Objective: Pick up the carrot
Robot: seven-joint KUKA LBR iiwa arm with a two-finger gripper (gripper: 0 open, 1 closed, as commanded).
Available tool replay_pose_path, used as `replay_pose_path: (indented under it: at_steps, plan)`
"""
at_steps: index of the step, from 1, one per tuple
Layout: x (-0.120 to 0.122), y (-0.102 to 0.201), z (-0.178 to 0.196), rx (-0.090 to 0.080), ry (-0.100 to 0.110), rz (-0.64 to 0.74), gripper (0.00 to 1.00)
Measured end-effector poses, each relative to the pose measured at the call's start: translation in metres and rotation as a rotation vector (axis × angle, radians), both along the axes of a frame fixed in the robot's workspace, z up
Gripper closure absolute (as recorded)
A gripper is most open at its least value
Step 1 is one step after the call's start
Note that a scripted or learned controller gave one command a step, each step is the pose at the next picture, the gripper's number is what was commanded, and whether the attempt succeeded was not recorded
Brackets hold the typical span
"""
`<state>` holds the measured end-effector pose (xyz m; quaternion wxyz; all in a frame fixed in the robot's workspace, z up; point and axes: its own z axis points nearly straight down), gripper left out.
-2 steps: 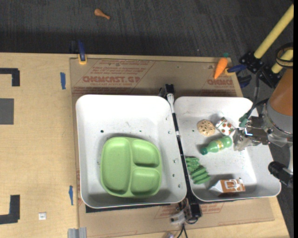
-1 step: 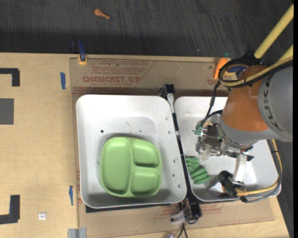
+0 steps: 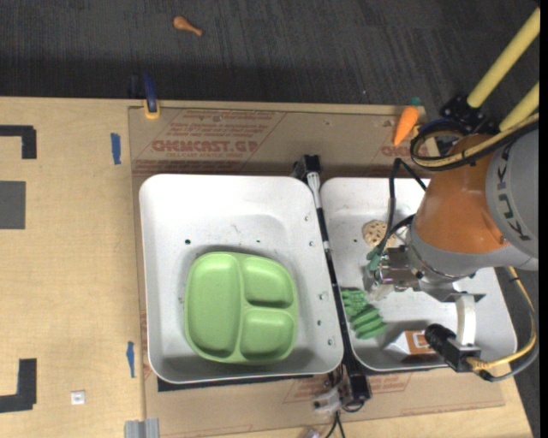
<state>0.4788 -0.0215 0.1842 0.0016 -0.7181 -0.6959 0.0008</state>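
The carrot (image 3: pixel 406 124), orange with a green top, lies on the wooden bench just beyond the far edge of the right bin (image 3: pixel 488 338). My gripper (image 3: pixel 379 275) is low over the left part of the right bin, well in front of the carrot and apart from it. It hangs just above a bunch of green bean pods (image 3: pixel 363 313). A small green piece (image 3: pixel 373 255) shows at the gripper's far side. The arm's orange band (image 3: pixel 458 214) covers much of the bin.
A green divided plate (image 3: pixel 242 305) sits in the left bin (image 3: pixel 171 205). In the right bin are a speckled cookie (image 3: pixel 374 229) and a small brown and white item (image 3: pixel 419 340). Cables and yellow poles (image 3: pixel 505 60) crowd the far right. A small orange scrap (image 3: pixel 187 26) lies on the floor.
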Motion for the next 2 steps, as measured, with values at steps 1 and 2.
replay_pose_path:
  at_steps: [1, 2]
  plan:
    - [0.001, 0.0, 0.01, 0.0, -0.003, -0.001, 1.0]
    - [0.0, -0.02, 0.0, 0.0, -0.001, 0.215, 1.0]
